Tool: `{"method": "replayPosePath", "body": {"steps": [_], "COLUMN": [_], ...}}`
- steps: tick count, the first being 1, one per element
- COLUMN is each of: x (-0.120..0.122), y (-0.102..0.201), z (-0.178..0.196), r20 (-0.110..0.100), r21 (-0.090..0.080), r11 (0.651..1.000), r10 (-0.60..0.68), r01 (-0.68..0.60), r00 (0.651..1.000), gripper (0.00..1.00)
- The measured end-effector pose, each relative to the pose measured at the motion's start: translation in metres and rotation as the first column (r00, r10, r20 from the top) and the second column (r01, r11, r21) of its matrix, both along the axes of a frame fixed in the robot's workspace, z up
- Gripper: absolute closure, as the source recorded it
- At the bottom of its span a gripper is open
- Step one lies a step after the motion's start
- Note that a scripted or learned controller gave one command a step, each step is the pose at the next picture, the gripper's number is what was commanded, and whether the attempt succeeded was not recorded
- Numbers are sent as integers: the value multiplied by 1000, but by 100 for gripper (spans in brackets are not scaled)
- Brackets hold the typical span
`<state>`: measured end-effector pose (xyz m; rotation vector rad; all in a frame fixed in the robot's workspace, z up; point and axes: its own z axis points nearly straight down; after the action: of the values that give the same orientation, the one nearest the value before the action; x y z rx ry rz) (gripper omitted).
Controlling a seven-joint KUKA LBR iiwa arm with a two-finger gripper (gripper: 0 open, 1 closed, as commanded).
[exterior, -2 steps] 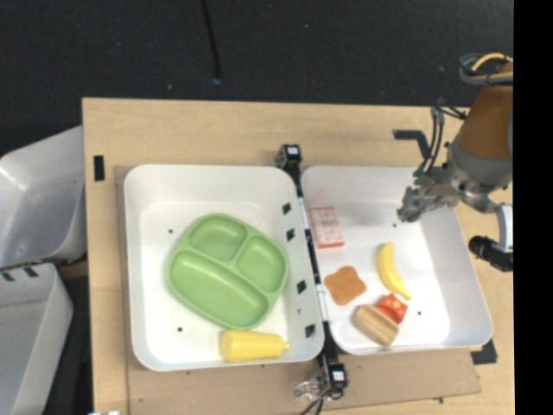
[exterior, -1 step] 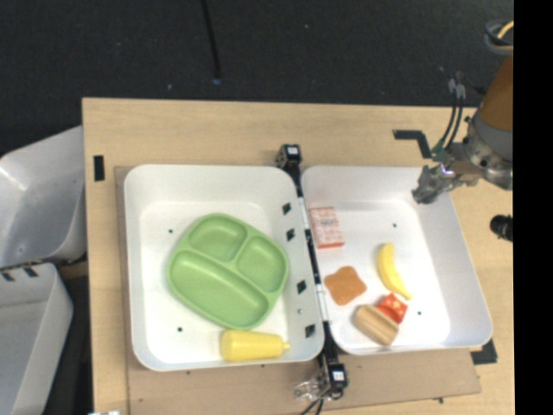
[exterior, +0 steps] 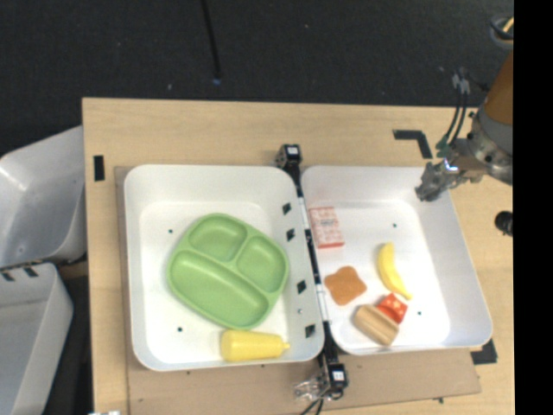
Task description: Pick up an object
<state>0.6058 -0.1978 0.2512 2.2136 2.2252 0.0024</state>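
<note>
Up at the right bin's far-right rim — pincer, banana well apart.

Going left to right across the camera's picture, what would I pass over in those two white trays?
Green divided plate → yellow corn-like piece → small red-and-white card → orange cookie-like piece → banana → gripper, over the right tray's far corner.
</note>
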Motion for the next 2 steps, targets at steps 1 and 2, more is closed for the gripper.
{"method": "replayPosePath", "body": {"steps": [1,2], "x": [13,14], "y": [59,111], "z": [-6,3], "r20": [-2,-2], "r21": [1,3], "r11": [1000,1000], "r10": [1,2], "r01": [-1,-2], "r00": [1000,1000], "gripper": [100,100]}}
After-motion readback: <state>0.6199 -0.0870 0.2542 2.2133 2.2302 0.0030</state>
